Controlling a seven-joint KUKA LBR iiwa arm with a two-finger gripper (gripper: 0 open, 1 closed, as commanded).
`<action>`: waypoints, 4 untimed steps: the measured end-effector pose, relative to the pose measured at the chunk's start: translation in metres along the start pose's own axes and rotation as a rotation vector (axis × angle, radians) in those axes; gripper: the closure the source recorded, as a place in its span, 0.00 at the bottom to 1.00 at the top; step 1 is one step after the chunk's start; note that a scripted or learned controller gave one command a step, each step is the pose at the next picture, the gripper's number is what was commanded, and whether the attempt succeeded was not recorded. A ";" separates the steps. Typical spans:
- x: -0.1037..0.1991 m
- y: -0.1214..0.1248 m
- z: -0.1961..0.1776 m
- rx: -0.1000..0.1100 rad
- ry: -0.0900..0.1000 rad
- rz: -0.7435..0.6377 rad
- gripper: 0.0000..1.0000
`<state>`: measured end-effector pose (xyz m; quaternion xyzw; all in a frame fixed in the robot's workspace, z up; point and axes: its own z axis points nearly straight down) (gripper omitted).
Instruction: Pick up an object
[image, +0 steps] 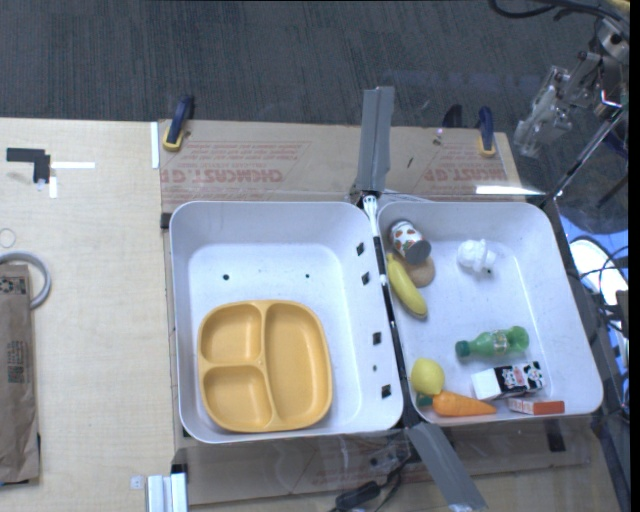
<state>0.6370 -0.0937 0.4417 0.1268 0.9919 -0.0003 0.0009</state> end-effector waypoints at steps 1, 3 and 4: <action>-0.006 -0.009 -0.001 0.000 -0.003 -0.354 1.00; -0.016 -0.029 -0.001 -0.002 -0.003 -0.914 1.00; -0.034 -0.039 0.000 -0.002 -0.003 -1.181 1.00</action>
